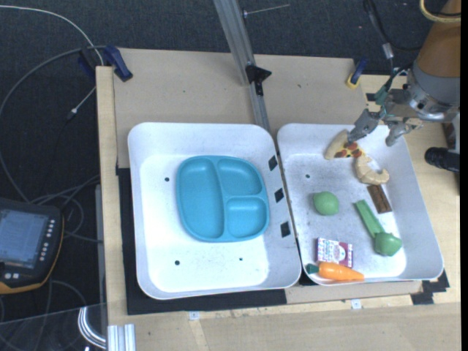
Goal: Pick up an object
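Camera view: end effector [381, 128] (fingers spread) above right bin's [428, 218] far edge.

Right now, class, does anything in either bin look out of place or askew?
Nothing is spilled or damaged. The one oddity: the carrot lies at the right bin's near edge, partly over the rim. The blue plate sits flat.

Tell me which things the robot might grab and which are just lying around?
Might grab, all in the right bin: pizza slice by the open hand, green ball, carrot, green scoop, pink box.

Just lying around: blue divided plate, cables, blue clamp.
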Motion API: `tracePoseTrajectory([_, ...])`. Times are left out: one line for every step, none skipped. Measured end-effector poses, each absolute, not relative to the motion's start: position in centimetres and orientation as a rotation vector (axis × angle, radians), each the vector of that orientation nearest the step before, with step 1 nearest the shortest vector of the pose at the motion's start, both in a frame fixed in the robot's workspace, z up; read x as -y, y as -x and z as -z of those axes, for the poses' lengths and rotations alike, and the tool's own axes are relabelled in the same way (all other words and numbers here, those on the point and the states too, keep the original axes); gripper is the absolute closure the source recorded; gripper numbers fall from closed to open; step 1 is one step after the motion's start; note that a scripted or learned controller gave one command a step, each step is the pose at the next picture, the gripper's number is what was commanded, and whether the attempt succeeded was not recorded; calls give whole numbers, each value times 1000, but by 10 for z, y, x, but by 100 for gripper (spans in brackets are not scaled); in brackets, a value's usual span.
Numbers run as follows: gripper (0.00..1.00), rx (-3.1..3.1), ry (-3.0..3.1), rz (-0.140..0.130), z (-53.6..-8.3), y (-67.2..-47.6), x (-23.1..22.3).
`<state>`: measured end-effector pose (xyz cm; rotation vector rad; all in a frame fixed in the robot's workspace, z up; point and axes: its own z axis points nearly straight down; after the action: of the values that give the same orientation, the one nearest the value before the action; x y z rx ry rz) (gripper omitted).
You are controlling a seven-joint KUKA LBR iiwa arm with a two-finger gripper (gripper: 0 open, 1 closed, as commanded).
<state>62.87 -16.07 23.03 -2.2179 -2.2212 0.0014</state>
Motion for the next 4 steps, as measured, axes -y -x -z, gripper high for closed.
tracePoseTrajectory([0,2221,2218,-2,-230,-629,161])
tracePoseTrajectory([0,2219,2216,-5,-168,-631,157])
tracePoseTrajectory([0,2220,2217,-4,-107,-629,153])
tracePoseTrajectory([0,2221,2218,-3,-93,-630,152])
